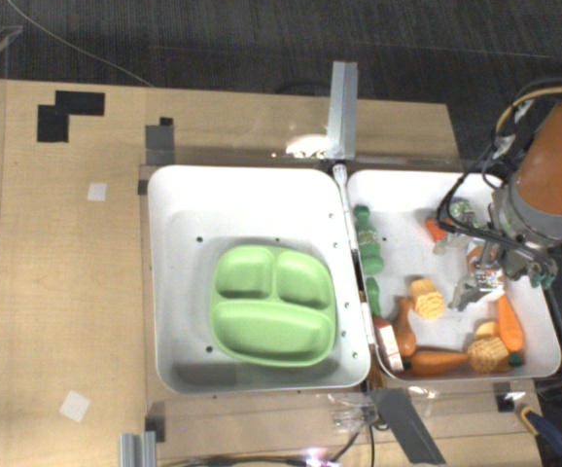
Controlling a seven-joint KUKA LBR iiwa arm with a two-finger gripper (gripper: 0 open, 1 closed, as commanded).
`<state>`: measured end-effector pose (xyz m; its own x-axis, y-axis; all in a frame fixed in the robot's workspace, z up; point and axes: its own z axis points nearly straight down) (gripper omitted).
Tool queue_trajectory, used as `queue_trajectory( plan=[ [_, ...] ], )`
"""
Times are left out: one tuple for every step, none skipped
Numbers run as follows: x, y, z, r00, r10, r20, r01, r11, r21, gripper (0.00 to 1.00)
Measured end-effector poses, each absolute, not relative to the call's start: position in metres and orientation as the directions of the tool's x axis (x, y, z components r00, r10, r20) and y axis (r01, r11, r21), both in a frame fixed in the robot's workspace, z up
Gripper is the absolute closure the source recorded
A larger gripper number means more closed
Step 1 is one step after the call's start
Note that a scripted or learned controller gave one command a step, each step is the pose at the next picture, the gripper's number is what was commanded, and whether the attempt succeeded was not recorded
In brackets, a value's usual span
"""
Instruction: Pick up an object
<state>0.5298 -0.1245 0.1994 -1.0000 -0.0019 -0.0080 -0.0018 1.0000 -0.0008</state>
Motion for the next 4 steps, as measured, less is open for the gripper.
queue_trajectory(
  plan=[
    [0.505, -0.127, 0.101, -0.985, -0.170, -0.004, -0.170, 0.985, 0.000, 0.00],
    [0.510, -0.088, 0.091, -0.986, -0.168, -0.019, -0.168, 0.986, -0.007, 0.00],
    [0.564, -0.118, 0.094, -0.957, -0.290, -0.011, -0.290, 0.957, -0.004, 0.00],
    [0.519, -0.090, 0.092, -0.977, -0.213, -0.020, -0.213, 0.977, -0.013, 0.00]
  ],
)
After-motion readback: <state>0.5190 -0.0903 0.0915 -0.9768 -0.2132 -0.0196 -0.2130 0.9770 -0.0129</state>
